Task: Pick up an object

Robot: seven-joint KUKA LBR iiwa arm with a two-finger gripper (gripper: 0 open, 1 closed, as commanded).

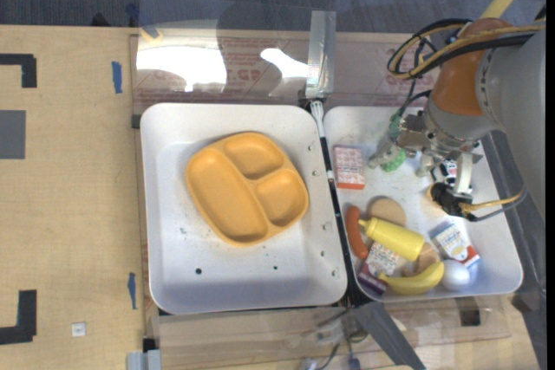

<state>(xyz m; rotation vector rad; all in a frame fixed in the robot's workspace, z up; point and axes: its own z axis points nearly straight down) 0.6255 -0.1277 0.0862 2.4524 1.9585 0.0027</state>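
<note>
— So, how far along with picking up an object?
— Barely begun, by the look of it. Low over the back half of the right bin (503, 260): the end effector (414, 143), close against a small green thing (390, 159). Cannot tell whether open, closed or gripping; too cluttered there to judge. No grounds to call anything held or raised.
— Left to do, then?
— Nearly all of it, judging from this: settle on one thing, close on it, lift it clear of the bin.
— And where to find the thing to pick?
— Among the lot in the right bin, most likely. Nearest the end effector, the green thing. Just left of that, near the dividing wall, a pink and white packet (349, 166). Toward the front, crowded together: a tan round piece (388, 209), a red sausage (354, 231) along the left wall, a yellow squeeze bottle (397, 238) lying on its side, a banana (416, 280) in front of the bottle, a white ball (457, 275) at the banana's tip, a small white carton (449, 238) with blue and red print, and a purplish packet (375, 269) just beside the bottle.
— And the other container?
— Left bin (173, 256): one yellow divided plate (247, 186), right way up, about the middle, three compartments facing the camera. Both bins side by side on the worktop (61, 230), meeting along the middle wall.
</note>
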